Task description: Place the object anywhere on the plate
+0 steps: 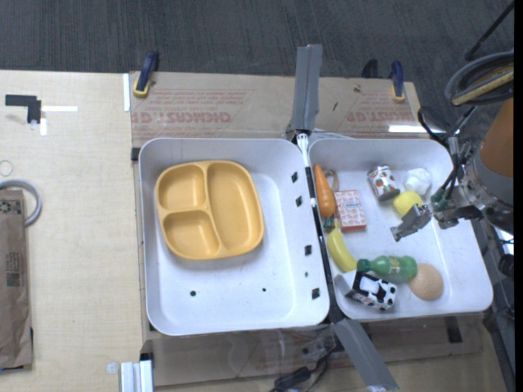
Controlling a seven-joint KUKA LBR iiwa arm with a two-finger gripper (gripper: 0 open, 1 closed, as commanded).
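Observation:
A yellow three-compartment plate [209, 211] lies in the left bin [237, 300], toward its back left, with nothing on it. My gripper [411, 222] hangs over the middle of the right bin [459, 256], just below a yellow lemon [407, 202] and above a green bottle [388, 266]. Nothing can be seen held in it. Near it are a small can [382, 182], a white crumpled item [417, 178] and a tan bun [426, 282].
An orange carrot [324, 190], a red box [350, 211] and a banana [340, 250] lie along the right bin's left wall. A black-and-white cow toy [374, 291] sits at its front. A grey divider [306, 96] rises between the bins.

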